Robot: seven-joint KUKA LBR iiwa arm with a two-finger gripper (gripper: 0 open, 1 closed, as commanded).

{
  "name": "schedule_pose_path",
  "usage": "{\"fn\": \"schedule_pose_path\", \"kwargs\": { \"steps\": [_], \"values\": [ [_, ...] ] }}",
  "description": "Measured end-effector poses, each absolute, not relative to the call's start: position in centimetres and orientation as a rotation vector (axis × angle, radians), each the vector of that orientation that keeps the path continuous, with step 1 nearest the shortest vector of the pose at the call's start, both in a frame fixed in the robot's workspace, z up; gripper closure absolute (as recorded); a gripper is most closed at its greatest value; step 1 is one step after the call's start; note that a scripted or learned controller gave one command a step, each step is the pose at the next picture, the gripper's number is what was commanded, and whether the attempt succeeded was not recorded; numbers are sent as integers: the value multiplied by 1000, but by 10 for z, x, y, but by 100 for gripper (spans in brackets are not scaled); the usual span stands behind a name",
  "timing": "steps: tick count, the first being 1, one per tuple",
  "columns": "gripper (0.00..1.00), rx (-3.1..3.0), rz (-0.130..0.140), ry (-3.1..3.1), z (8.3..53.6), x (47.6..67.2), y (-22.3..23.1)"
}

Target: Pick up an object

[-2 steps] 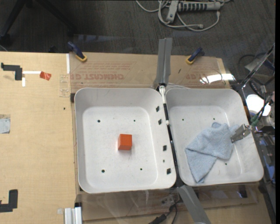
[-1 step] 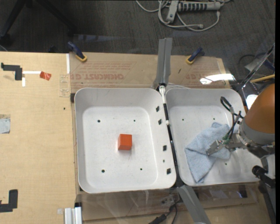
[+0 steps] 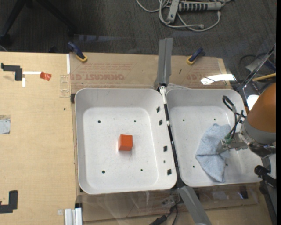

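- Two shallow white bins sit side by side on the desk, touching along their inner edges.
- The left bin holds a small orange-red block, lying flat on the floor a little below the middle, well apart from every wall.
- The right bin holds a crumpled pale blue cloth, spread over the right half of the floor and reaching down toward the near wall.
- The arm comes in from the right, its orange band over the right bin's far edge, with black cables looping beside it.
- The jaws are low over the right bin, at the upper right part of the cloth, and appear to touch it.
- The cloth looks bunched up into a peak at that spot, but the tips are too small and cluttered to show whether they are released, clenched or pinching fabric; I cannot tell.
- The block is well apart from the jaws, in the other bin.
- Brown cardboard lies behind the bins, held by two clamps with yellow tips.
- A small red tag lies on the desk at the far left.
- Grey cables lie on the dark floor beyond the desk.
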State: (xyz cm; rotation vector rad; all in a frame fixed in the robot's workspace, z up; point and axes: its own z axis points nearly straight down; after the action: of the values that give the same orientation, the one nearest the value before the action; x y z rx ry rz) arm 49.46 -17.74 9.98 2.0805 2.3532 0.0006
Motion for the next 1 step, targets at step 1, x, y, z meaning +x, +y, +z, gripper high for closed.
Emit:
{"fn": "schedule_pose_path", "kwargs": {
  "steps": [1],
  "values": [
    [100, 2299, -4, 2144, 171, 512, -138]
  ]
}}
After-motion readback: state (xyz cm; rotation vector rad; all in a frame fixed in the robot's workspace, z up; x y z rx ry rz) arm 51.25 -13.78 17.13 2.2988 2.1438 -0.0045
